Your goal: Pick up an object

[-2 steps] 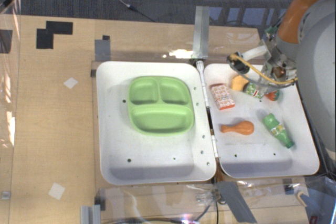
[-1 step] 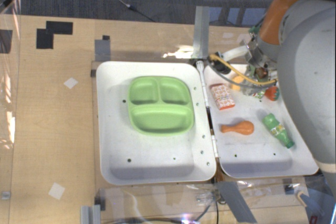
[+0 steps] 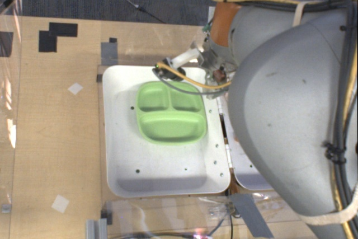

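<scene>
- Nothing is lifted yet: the green tray (image 3: 169, 119) lies flat in the left bin (image 3: 120, 137), so I judge the whole pick is ahead.
- My gripper (image 3: 212, 71) hangs near the tray's 1 o'clock corner; I cannot tell whether my jaws are released or clenched.
- The tray is lime green, round-cornered, with three compartments.

Green three-compartment tray (image 3: 169, 113) flat in left bin (image 3: 120, 120)
</scene>
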Controlling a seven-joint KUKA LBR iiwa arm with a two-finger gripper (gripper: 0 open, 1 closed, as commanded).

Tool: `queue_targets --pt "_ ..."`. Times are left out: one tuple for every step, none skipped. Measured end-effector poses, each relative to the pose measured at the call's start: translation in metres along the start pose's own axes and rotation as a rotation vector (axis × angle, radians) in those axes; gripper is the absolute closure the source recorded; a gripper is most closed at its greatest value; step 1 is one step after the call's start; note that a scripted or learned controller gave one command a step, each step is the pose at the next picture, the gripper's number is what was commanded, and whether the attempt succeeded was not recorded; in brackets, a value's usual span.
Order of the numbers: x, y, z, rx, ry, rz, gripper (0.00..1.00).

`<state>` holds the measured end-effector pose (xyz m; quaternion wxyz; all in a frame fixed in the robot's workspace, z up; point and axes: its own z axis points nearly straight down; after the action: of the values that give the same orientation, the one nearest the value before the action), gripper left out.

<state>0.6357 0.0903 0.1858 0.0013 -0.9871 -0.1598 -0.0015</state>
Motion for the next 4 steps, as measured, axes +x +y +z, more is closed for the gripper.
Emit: queue_targets --pt "0.037 -0.069 0.057 0.001 -0.002 -0.010 1.00" --pt "-0.010 0.080 -0.001 -0.003 0.000 0.113 1.00" --pt "-0.113 0.159 0.021 -0.001 -0.004 0.051 1.00" --pt "-0.024 0.093 0.001 -0.002 -0.002 0.012 1.00"
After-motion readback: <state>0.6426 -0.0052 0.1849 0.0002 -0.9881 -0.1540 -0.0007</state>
